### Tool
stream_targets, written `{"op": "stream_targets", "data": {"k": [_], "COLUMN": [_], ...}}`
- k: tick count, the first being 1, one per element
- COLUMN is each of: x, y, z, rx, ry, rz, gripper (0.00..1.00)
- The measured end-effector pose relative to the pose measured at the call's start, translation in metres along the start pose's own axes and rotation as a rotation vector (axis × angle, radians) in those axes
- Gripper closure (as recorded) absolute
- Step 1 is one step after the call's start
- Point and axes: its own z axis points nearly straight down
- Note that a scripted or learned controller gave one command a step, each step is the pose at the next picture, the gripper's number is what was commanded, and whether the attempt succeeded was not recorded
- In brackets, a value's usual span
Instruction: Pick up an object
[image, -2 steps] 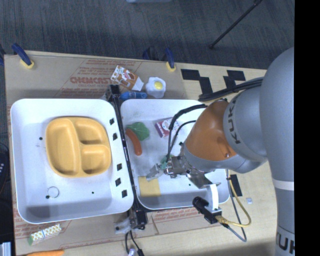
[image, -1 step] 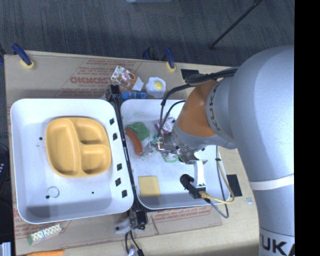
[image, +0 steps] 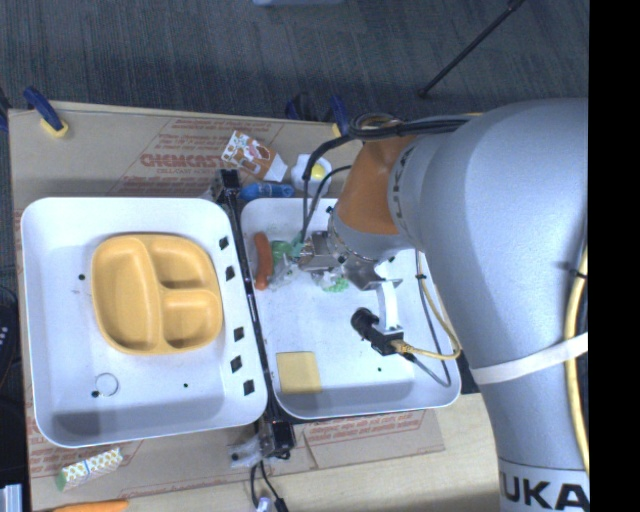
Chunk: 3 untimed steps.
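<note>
- The arm (image: 500, 250) is reaching in from the right and hanging over the right bin (image: 340, 395), with its wrist covering much of that bin's far half.
- The gripper (image: 312, 255) is sitting low near the bin's far left corner, probably because the small things are bunched there.
- A sausage-like orange piece (image: 262, 258) is lying along the bin's left wall, and green bits (image: 334, 284) are lying just beside the gripper; either could be the target.
- Whether the gripper is open, closed or gripping anything, I cannot tell, since the wrist is hiding that part.
- A flat yellow sponge (image: 298, 371) is lying near the bin's near edge, well apart from the gripper.
- The left bin (image: 60, 400) is carrying a yellow divided tray (image: 157, 292) toward its far side.
- Judging by this, the pick is not yet proven.
</note>
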Motion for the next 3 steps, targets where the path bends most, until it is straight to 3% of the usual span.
{"op": "stream_targets", "data": {"k": [3], "x": [0.0001], "y": [-0.0001], "z": [0.0001], "rx": [0.0], "ry": [0.0], "rz": [0.0], "gripper": [0.0]}}
